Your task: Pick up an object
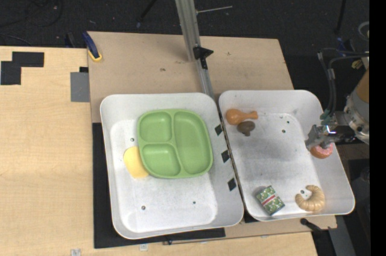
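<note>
Resting against the right wall of the right bin [274, 98], a small pinkish-red round object [322, 152] lies directly under the pincer [318, 139], which meets it from above; whether the object is actually pinched cannot be told from this slanted angle. The arm [360, 105] enters from the right edge, its wrist bent low over the bin's rim, with cables looping above it. Elsewhere in that bin, an orange pear-shaped toy [239, 115] and a brown lump [245, 126] sit touching near the upper left corner, a green packet [269, 200] lies near the front wall, and a tan croissant [311, 198] curls in the front right corner. The left bin [181, 221] holds a green divided plate [175, 144] with a yellow object [134, 162] tucked against its left side. Both bins sit on the bench [42, 146].
</note>
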`<action>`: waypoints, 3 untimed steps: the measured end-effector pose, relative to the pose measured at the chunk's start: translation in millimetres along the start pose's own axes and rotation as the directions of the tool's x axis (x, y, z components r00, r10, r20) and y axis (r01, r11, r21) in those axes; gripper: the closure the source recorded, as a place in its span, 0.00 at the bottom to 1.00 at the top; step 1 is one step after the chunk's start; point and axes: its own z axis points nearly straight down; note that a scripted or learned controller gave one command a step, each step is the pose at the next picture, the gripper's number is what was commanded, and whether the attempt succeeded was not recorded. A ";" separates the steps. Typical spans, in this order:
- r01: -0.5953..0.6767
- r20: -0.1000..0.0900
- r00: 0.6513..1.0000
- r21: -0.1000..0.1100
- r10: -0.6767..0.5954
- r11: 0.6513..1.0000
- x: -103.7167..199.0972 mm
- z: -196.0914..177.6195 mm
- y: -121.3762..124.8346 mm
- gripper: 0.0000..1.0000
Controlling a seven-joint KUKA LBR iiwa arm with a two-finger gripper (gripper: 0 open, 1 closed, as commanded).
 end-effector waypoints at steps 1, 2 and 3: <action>0.003 -0.003 1.000 0.006 -0.003 1.000 56.1 -2.5 -9.5 1.00; 0.004 -0.003 1.000 0.007 -0.004 1.000 119.2 2.1 -9.6 1.00; 0.002 -0.003 1.000 0.008 -0.002 1.000 166.0 12.7 -6.5 1.00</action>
